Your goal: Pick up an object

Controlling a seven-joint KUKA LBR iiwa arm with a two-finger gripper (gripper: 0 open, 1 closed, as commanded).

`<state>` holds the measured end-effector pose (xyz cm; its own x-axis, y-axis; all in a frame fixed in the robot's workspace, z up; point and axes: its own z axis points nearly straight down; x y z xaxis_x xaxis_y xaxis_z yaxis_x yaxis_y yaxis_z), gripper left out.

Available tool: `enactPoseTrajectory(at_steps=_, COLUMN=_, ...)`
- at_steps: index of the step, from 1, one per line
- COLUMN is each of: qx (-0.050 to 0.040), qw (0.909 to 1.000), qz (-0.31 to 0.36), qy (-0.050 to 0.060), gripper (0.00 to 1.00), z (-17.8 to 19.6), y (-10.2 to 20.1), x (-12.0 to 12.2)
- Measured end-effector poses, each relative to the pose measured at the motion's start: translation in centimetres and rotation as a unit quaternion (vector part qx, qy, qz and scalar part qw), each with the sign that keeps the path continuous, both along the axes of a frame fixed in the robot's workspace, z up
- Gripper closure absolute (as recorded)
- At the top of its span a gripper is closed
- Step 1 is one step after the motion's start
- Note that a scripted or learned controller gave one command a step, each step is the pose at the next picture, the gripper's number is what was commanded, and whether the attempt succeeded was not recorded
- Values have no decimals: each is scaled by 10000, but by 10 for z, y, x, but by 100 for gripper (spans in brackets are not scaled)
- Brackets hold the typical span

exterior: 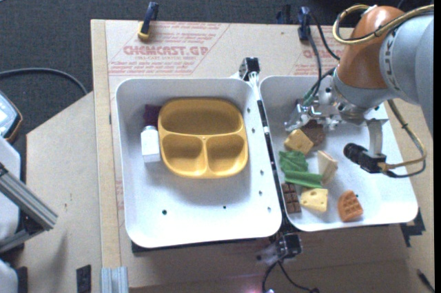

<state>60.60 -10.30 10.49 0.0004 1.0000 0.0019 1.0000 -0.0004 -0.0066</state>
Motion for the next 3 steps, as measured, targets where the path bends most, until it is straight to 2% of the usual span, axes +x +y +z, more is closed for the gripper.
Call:
enactPoseTrajectory(at_steps=1, qx=-7, qw=10000, qz=1, qy=-26, gripper=0, z=-19, y=1, x=1)
enactPoseTrajectory(at_steps=2, qx=-23, qw=10000, qz=-3, qy=-72, gripper=100, z=-6, y=-1, x=3)
enactPoseTrajectory(at_steps=3, qx=-17, qw=10000, qz=3, qy=-63, gripper=100, z=38, y=0, x=2)
